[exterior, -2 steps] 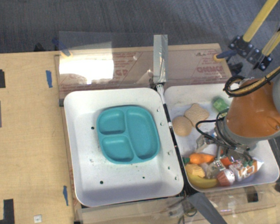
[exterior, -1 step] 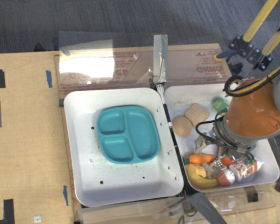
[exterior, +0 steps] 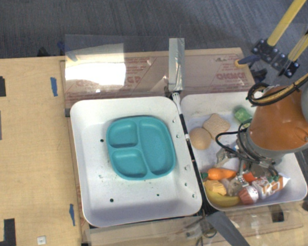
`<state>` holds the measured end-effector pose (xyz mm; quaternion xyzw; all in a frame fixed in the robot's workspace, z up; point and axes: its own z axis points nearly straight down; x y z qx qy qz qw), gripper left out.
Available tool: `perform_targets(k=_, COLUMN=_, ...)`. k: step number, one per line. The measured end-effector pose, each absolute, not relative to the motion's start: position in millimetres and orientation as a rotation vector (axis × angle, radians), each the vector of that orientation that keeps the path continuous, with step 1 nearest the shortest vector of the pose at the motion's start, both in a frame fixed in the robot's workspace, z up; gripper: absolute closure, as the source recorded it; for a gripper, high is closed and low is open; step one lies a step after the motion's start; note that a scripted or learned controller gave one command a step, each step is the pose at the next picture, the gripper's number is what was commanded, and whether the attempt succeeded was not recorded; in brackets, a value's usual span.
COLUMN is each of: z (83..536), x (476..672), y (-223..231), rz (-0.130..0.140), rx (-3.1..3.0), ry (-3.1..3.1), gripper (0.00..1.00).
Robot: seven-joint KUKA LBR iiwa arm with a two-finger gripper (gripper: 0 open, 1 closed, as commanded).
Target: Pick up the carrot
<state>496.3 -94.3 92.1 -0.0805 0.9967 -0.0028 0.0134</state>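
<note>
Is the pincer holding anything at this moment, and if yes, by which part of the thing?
It cannot be told. The pincer is low in the right bin, close beside the carrot, but the arm's wrist hides its tips, so no hold is visible.

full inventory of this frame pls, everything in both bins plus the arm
left bin: 1, white, left half of the bench
divided tray: 1, teal, three compartments, middle of the left bin
right bin: 1, white, beside the left bin
carrot: 1, orange, lower left of the right bin, next to the gripper
banana: 1, yellow, just below the carrot
round tan items: 2, beige, upper left of the right bin
green item: 1, green, top of the right bin, partly hidden by the arm
red-and-white items: cluster, count unclear, lower right bin
arm: 1, orange band, over the right bin
gripper: 1, dark, low in the right bin
</note>
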Motion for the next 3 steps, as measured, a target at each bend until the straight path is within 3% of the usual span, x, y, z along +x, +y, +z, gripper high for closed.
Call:
perform_targets(k=2, z=93, x=489.5, y=-97, rz=-0.006, rx=-0.010, ry=3.109, gripper=0.00)
perform_targets(k=3, z=103, x=489.8, y=-96, rz=-0.006, rx=-0.013, ry=3.109, gripper=1.00)
